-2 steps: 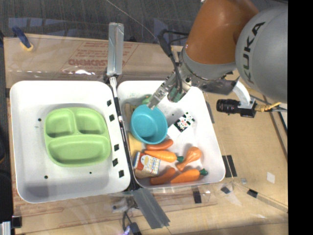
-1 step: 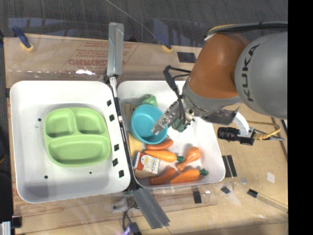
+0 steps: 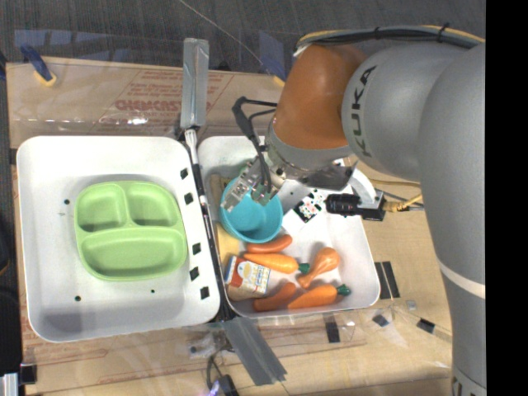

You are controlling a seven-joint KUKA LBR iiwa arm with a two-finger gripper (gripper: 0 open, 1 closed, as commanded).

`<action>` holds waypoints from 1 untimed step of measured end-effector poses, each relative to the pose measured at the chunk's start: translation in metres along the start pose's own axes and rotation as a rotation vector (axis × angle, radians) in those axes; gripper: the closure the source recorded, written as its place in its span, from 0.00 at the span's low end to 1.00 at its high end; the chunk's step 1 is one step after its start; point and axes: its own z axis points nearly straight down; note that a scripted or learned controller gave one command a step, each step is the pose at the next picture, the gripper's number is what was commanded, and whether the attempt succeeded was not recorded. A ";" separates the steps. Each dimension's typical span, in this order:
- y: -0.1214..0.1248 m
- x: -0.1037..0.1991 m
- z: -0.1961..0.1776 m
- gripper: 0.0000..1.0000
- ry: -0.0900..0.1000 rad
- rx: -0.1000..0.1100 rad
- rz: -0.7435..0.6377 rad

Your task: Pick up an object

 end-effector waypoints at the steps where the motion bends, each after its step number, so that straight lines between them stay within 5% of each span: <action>1: -0.044 0.078 0.013 1.00 -0.001 0.000 0.141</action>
